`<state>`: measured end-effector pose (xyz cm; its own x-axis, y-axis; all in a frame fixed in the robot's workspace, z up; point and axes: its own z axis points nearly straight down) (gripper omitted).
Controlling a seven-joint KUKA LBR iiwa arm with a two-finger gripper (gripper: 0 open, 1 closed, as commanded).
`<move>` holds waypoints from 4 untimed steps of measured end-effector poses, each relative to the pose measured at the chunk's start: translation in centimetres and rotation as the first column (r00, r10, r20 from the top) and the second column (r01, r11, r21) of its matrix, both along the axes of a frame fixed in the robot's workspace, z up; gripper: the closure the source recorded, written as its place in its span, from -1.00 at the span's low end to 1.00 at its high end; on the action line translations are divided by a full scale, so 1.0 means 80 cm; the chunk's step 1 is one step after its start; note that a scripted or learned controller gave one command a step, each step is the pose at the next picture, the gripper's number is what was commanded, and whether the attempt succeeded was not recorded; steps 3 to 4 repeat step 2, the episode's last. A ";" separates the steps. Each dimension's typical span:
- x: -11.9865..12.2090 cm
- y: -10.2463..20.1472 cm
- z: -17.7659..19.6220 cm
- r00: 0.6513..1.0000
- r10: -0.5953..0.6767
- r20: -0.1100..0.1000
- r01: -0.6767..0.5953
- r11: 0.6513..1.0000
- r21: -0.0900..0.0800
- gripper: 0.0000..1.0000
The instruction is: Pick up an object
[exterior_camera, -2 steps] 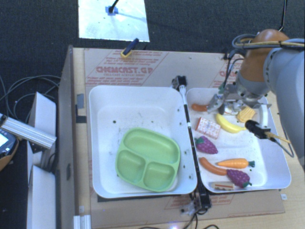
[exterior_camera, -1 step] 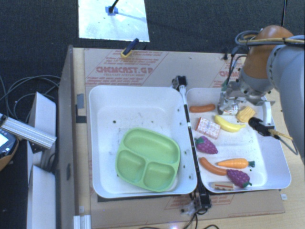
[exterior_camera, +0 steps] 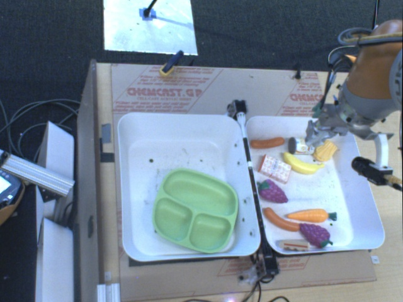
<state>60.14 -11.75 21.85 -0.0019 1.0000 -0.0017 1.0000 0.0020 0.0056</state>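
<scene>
The gripper [exterior_camera: 317, 133] is lowered into the far part of the right bin [exterior_camera: 364, 200], directly over a small cluster of items. Whether its claw is spread or closed cannot be told from this angle. Just beneath and beside it lie a small can-like object [exterior_camera: 300, 146], a corn cob [exterior_camera: 326, 150] and a banana [exterior_camera: 301, 163], all near or touching one another. No item is seen lifted clear of the bin floor.

Outward from that cluster: a sausage [exterior_camera: 267, 143] lies near the far left corner, a pink-and-white block [exterior_camera: 275, 168] sits by the divider, and a purple grape bunch [exterior_camera: 272, 191] lies below it. Toward the near edge are an orange sausage [exterior_camera: 281, 219], a carrot [exterior_camera: 308, 216], a second grape bunch [exterior_camera: 314, 233] and a flat brown piece [exterior_camera: 295, 246] against the near wall.

Open floor remains along the right side of this bin. The left bin [exterior_camera: 135, 168] holds a green divided plate [exterior_camera: 196, 210] in its near half; its far half is bare.
</scene>
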 end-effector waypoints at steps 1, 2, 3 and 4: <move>-0.001 0.000 -0.001 1.000 0.000 -0.003 0.000 1.000 0.001 -1.00; -0.001 -0.067 -0.113 1.000 -0.002 -0.007 0.002 1.000 0.001 -1.00; -0.001 -0.067 -0.113 1.000 -0.002 -0.007 0.002 1.000 0.001 -1.00; -0.001 -0.067 -0.113 1.000 -0.002 -0.007 0.002 1.000 0.001 -1.00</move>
